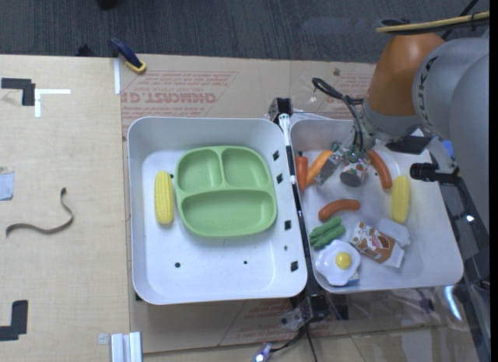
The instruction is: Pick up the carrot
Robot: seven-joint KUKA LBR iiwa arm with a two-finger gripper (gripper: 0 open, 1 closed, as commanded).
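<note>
The orange carrot [317,166] lies at a slant in the upper left part of the right bin [436,267], beside a red-orange piece [301,172] against the bin's left wall. My gripper [345,164] is low in that bin, just right of the carrot's upper end and very close to it. The grey arm with its orange band [405,72] comes down from the upper right and hides part of the bin's back edge. Nothing shows the carrot lifted; it rests on the bin floor.
The right bin also holds two sausages [339,208] [381,169], a corn cob [400,198], green pea pods [327,233], a fried egg [339,262] and a snack packet [375,244]. The left bin [156,275] holds a green divided plate [226,191] and another corn cob [163,197].
</note>
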